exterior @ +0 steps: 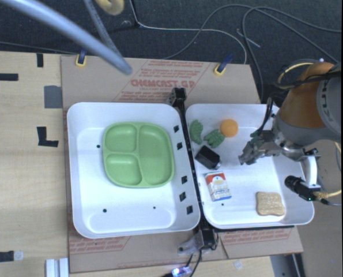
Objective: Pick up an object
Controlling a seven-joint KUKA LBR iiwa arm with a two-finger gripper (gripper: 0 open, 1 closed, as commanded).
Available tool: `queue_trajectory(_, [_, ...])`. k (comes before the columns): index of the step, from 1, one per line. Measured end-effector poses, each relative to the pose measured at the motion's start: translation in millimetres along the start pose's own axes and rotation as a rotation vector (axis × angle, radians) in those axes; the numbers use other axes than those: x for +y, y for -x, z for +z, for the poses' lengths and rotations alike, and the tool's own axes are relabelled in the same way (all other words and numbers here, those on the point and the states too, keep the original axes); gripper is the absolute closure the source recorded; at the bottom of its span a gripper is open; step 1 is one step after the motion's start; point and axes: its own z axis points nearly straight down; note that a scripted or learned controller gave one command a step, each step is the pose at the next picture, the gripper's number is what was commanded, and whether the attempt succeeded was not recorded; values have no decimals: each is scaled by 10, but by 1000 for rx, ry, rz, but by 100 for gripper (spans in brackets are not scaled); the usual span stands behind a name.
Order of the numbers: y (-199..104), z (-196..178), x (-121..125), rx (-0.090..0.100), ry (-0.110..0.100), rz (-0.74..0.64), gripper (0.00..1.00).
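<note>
In the right bin (286,217) lie an orange ball (229,127), green pieces (206,134), a black block (207,156), a small carton (218,186) and a tan biscuit (270,203). The end effector (251,153) hovers right of the black block, nothing visibly gripped; its opening I cannot tell.

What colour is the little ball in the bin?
The ball is orange, seen clearly in the camera view.

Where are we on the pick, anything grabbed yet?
Nothing looks lifted: the orange ball, green toy, black block, small carton and tan biscuit all lie in the right bin. The gripper sits low over bare bin floor. Grasping and lifting remain.
</note>
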Motion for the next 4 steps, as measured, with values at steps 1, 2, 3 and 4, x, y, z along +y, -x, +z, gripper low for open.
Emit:
queue_trajectory(1, [-86,-478,62,-1,0,-1,100])
queue_trajectory(2, [-68,-1084,65,-1,0,0,100])
queue_trajectory(3, [-637,-1002,29,-1,-2,-1,100])
queue_trajectory(4, [-1150,-884,-51,-1,-2,0,100])
